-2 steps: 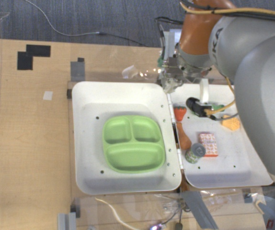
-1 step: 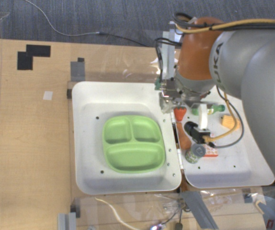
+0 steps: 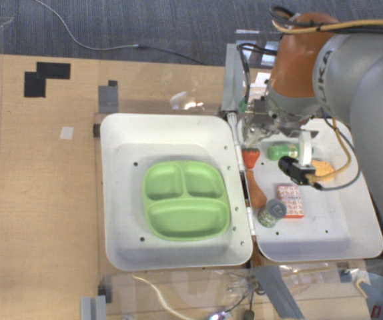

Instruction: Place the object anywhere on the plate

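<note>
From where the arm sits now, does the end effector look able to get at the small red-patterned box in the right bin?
Probably yes: the small red-patterned box lies flat and uncovered, with only a round grey object close beside it.

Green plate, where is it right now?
The green plate lies in the left bin, about centered; the gripper is over the right bin.

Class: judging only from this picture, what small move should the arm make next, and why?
Probably lower a little over the carrot and grip it. The gripper hangs just above it at the right bin's left edge, while the green plate in the left bin bears nothing yet.
</note>
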### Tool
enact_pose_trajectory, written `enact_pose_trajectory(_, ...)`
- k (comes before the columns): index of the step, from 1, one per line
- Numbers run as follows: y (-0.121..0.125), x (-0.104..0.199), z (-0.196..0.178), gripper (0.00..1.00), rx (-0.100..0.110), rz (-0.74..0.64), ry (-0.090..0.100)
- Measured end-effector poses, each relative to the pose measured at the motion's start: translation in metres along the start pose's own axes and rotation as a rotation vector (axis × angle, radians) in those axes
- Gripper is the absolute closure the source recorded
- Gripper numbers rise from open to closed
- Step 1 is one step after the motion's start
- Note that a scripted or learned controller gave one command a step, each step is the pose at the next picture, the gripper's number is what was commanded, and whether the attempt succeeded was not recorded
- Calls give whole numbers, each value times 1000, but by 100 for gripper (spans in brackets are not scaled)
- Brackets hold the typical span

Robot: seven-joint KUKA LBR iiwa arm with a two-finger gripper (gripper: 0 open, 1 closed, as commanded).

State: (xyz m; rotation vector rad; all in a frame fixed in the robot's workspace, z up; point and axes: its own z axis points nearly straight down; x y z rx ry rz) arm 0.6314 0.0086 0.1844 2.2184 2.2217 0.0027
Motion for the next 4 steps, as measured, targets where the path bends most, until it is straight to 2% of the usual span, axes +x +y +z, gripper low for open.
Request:
enact_pose_trajectory(1,18,67,0,100,-1,-4,1)
enact_pose_trajectory(2,39,16,-12,100,-3,-2,0)
enact_pose_trajectory(3,38,58,-26,100,-2,-5,1)
enact_pose_trajectory(4,28,-6,-1,100,-1,-1,0)
